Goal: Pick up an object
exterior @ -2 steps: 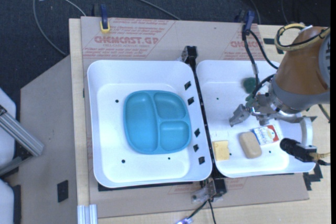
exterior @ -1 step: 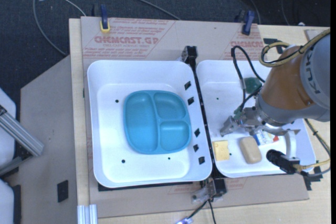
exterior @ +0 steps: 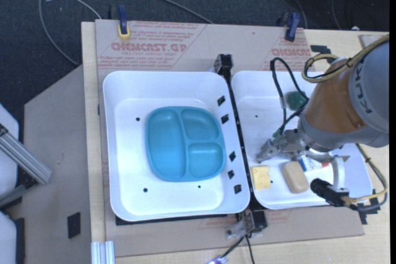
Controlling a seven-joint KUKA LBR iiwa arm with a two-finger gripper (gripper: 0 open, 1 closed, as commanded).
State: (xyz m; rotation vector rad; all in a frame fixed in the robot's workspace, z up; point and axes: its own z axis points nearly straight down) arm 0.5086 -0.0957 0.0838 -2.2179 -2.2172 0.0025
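Two white bins on a bench. The left bin [exterior: 117, 133] holds a blue divided plate [exterior: 184, 143] at frame centre. In the right bin [exterior: 260, 96], lower right of the frame, the gripper [exterior: 272, 150] hangs low; its opening state cannot be told. Just below lie a yellow block [exterior: 261, 178] and a tan block [exterior: 296, 177].

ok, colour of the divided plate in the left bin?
Light blue; the divided plate shows plainly in the camera view.
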